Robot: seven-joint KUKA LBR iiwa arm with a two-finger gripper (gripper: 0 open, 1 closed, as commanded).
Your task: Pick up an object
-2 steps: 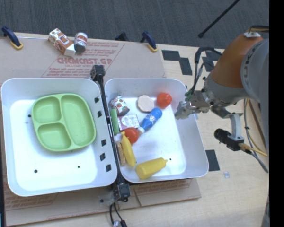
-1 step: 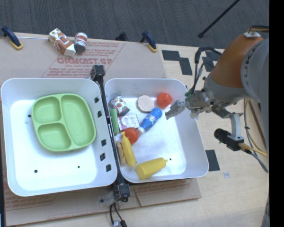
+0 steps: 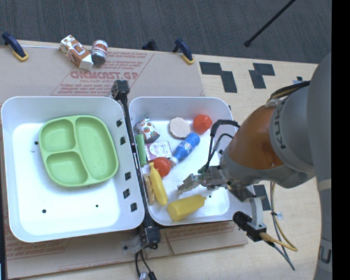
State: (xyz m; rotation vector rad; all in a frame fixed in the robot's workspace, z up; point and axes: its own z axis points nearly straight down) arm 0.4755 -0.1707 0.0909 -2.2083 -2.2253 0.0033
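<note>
My gripper [image 3: 191,184] hangs low in the right bin [image 3: 221,107], over its front half, and it is open with nothing between its fingers. Just in front of it lies a yellow bottle [image 3: 185,206]. To its left are a yellow banana [image 3: 157,186] and a red tomato [image 3: 161,166]. Further back sit a blue bottle [image 3: 186,146], a tan round biscuit [image 3: 179,127], a red ball [image 3: 202,122] and a white and red packet [image 3: 159,150]. The grey and orange arm covers the bin's right side.
The left bin [image 3: 11,174] holds a green divided plate [image 3: 79,150]. A small carton [image 3: 74,50] and a can [image 3: 99,51] lie on the cardboard behind the bins. A black divider [image 3: 128,156] runs between the bins. Blue clamps [image 3: 184,50] stand at the back edge.
</note>
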